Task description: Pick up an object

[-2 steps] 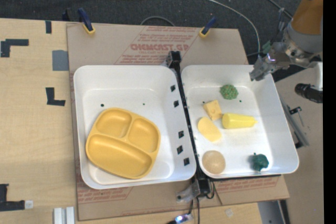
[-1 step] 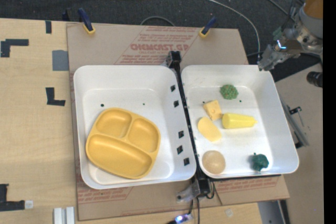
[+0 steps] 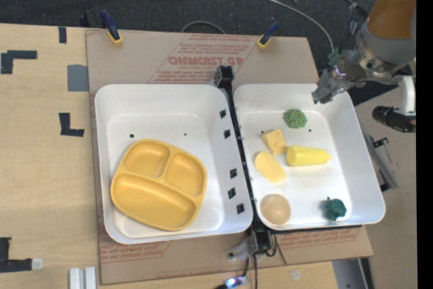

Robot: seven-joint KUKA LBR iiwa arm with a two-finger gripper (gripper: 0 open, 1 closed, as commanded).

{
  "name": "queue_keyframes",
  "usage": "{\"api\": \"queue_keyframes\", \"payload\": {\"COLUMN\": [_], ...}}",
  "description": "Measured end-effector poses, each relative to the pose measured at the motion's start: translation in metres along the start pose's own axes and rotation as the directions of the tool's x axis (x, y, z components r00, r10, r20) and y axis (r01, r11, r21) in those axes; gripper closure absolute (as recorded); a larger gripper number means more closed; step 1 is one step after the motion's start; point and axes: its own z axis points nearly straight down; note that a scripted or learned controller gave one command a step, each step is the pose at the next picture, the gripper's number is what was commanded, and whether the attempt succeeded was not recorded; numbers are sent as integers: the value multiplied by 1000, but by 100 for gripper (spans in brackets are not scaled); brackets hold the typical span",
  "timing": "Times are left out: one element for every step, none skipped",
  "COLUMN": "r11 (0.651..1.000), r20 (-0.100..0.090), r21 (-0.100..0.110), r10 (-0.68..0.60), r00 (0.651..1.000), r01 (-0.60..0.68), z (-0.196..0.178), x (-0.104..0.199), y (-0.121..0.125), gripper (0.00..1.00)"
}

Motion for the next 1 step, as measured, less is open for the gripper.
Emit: {"api": "queue_keyframes", "payload": {"r11": [1000], "r20": [0], "r21": [1], "r10": [-1], "r00": [1000], "r01": [1], "z": [15], "x": [58], "y": [-14], "gripper": [100]}}
